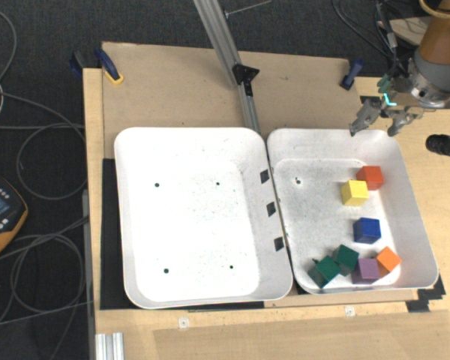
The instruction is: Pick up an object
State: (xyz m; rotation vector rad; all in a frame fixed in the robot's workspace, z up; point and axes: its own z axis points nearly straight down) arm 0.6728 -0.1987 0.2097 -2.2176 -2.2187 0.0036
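The right bin (315, 142) holds several small blocks. A red-orange block (372, 175) touches a yellow block (354, 192) near the bin's upper right. A blue block (367, 229) lies lower down. Along the front wall sit two dark green blocks (336, 264), a purple block (367, 268) and an orange block (388, 259). My gripper (376, 124) hangs open above the bin's far right rim, its two fingers spread with nothing between them. It is above and behind the red-orange block, apart from all blocks.
The left bin (187, 208) lies beside the right one, joined by black clips (270, 208). A slanted metal pole (221, 36) rises from the bench behind the bins. Blue clamps (109, 66) hold the board's far corners. Cables cover the floor at left.
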